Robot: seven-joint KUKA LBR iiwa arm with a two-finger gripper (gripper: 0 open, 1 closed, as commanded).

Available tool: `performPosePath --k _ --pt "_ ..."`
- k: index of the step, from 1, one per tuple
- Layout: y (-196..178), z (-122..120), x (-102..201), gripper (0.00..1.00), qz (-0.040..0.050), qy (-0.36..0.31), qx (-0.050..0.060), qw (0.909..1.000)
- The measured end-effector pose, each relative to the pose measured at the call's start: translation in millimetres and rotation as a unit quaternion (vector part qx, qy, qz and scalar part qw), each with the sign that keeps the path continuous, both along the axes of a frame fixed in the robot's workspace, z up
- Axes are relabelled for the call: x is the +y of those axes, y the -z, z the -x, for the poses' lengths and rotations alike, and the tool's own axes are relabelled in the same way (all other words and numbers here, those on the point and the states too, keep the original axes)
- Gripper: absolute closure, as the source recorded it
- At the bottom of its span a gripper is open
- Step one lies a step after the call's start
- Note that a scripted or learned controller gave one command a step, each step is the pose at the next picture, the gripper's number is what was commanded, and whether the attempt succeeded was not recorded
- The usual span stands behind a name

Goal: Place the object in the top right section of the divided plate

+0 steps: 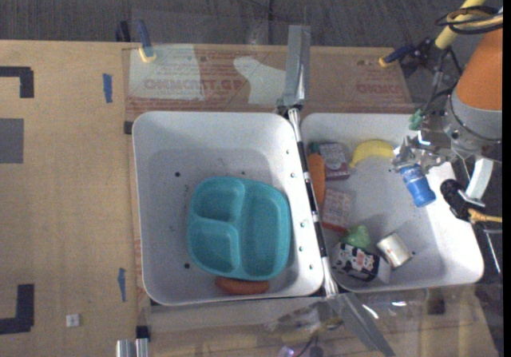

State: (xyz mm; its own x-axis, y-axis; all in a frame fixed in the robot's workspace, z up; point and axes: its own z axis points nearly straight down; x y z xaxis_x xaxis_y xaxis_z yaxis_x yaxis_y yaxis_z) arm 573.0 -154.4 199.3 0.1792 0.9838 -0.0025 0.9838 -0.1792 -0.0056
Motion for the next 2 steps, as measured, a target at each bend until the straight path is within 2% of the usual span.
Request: performPosePath --k 1,2 --pt "-16 -9 97 1.00 -0.0008 -0.038 -0.001 0.9993" --pt "-28 -24 167 1.00 -0.0009 -0.161 -0.002 0.9869"
